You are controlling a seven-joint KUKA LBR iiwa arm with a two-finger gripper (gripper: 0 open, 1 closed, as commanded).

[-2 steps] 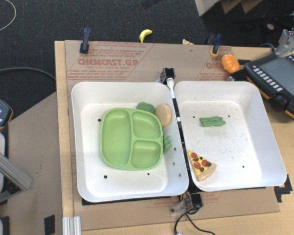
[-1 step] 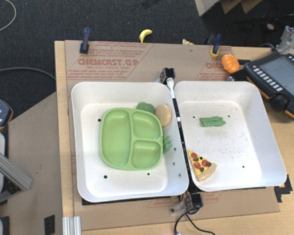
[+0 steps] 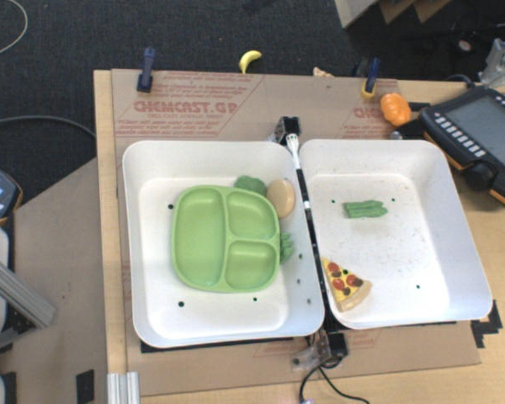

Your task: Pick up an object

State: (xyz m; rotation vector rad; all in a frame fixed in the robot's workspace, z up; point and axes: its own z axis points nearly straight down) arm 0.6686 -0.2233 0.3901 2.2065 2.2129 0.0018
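Candidates: pizza slice (image 3: 347,283) lower right of the green divided plate (image 3: 227,238), green pod (image 3: 365,209) right of it. Both lie loose and apart, so I'd judge either an easy pick. Jaws: I can't tell.

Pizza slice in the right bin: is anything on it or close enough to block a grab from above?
Nothing lies on the pizza slice. It sits bare in the near-left corner of the right bin, close to the sloped wall, which could crowd a finger. The green piece lies apart.
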